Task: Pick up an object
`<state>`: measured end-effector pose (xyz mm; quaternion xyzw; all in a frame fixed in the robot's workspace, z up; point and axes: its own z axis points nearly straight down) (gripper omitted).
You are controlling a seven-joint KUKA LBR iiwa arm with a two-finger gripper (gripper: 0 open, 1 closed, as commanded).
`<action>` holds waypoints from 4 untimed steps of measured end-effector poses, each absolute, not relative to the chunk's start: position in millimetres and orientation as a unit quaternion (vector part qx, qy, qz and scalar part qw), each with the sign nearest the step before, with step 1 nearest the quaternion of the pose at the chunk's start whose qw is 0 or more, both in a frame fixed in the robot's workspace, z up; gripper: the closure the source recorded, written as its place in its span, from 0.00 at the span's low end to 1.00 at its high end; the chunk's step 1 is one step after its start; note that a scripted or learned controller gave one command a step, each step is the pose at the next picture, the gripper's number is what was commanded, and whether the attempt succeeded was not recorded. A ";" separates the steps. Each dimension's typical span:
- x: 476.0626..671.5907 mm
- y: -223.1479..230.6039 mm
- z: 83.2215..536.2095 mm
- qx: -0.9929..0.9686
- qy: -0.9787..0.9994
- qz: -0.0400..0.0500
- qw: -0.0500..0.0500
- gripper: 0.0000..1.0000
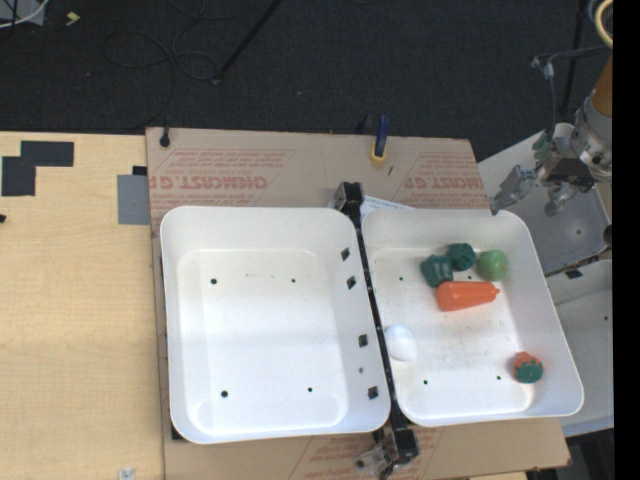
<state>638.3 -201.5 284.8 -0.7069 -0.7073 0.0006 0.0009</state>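
Observation:
The right bin [560,363] holds several small objects. A dark green toy [447,263] lies beside a light green ball [492,264], and an orange carrot-shaped piece [466,295] rests just below them. A white lump [401,343] sits against the bin's left wall, and a small red and green object [528,368] lies near the front right corner. My gripper [531,192] hangs at the far right, above the bench just beyond the right bin's back right corner. It stands open with nothing between its fingers, well away from all the objects.
The left bin [180,308] sits beside the right one, with black clips [362,340] along the divider between them. Both rest on a cardboard sheet [260,173]. A blue and yellow clamp [379,140] grips the sheet's back edge.

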 end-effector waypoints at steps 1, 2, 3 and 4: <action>617.6 -212.2 128.4 -0.707 -0.707 0.004 0.006 0.00; 566.9 -211.8 85.0 -0.707 -0.707 0.002 0.004 0.00; 569.3 -214.0 97.9 -0.708 -0.706 0.001 0.001 1.00; 641.8 -136.9 116.7 -0.704 -0.710 0.003 0.005 1.00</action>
